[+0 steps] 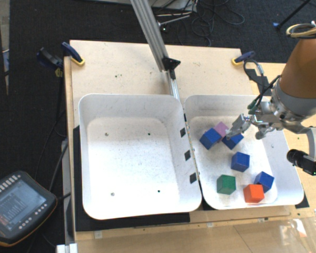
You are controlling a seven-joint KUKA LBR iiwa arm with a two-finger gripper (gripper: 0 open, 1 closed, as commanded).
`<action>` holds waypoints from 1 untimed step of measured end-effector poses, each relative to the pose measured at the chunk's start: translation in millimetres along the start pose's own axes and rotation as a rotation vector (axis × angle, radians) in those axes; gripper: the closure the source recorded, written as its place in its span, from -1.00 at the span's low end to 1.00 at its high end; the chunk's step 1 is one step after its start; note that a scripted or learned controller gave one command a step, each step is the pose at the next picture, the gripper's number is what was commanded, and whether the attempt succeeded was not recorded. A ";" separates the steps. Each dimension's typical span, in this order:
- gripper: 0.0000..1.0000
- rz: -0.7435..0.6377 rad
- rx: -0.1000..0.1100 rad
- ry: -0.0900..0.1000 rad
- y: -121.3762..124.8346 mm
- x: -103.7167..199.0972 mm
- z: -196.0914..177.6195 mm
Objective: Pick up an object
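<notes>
Blue cube (234, 140), the block nearest the pincer (239, 129), sits in the upper middle of the right-hand bin (284, 194), directly beneath the fingertips. The pincer reaches down from the right and hangs right over this cube; whether its fingers are apart or together, or touching the block, cannot be told from this slanted view.

Just to the left of that cube lies a larger blue block (210, 138), and a small pink block (221, 129) rests between and slightly behind the two, touching or nearly touching both. Lower in the same bin, a third blue cube (240, 161) stands alone near the centre. Toward the front edge are a green cube (226, 184), an orange cube (254, 193) and another blue cube (264, 181); the orange and blue ones sit just beside each other at the front right, and the green one is a little apart to their left.

The left-hand bin (95, 115) lies alongside, its white floor speckled with dark marks. Both bins rest on a pale wooden desk (121, 67). The arm (303, 78), with its orange band, enters from the right. A slanted metal pole (150, 25) crosses the desk's far side, and a grey handheld control pendant (16, 207) lies on the dark floor at lower left.
</notes>
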State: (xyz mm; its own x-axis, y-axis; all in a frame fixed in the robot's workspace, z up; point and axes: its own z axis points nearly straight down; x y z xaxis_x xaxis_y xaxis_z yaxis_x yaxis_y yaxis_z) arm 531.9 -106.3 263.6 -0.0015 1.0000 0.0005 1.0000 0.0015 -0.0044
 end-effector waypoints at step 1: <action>-1.00 0.001 -0.004 -0.001 0.7 -0.1 -2.2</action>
State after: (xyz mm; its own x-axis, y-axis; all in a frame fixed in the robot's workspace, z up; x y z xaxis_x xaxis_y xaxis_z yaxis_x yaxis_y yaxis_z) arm 532.6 -106.4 265.8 -0.0001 1.0000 -0.0001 1.0000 0.0001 -0.0002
